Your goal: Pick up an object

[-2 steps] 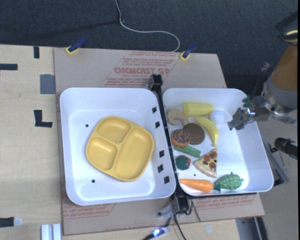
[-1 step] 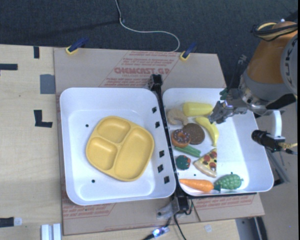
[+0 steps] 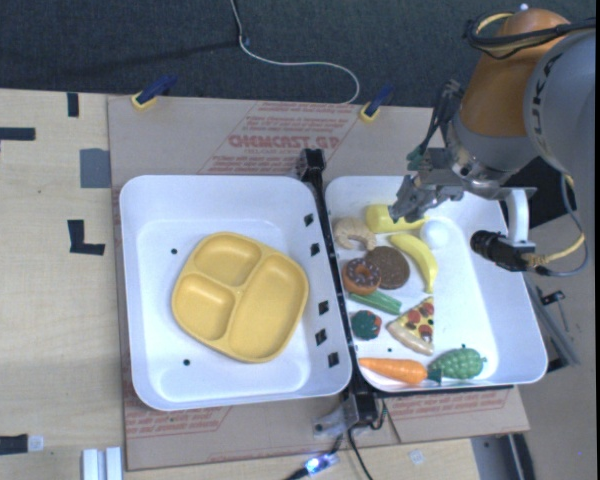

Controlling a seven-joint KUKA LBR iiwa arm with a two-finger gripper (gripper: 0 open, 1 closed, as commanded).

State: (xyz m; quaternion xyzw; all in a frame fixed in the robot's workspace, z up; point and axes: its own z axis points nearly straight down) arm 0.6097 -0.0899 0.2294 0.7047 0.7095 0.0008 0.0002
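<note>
The gripper hangs over the right bin, its tips just above a yellow block beside the banana; whether it grips anything cannot be told. Toy foods crowd that bin, while a yellow tray sits in the left bin.

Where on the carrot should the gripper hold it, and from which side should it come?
Probably across the middle of the carrot, coming from above. It lies flat and long near the front wall of the right bin, with broccoli touching one end.
</note>
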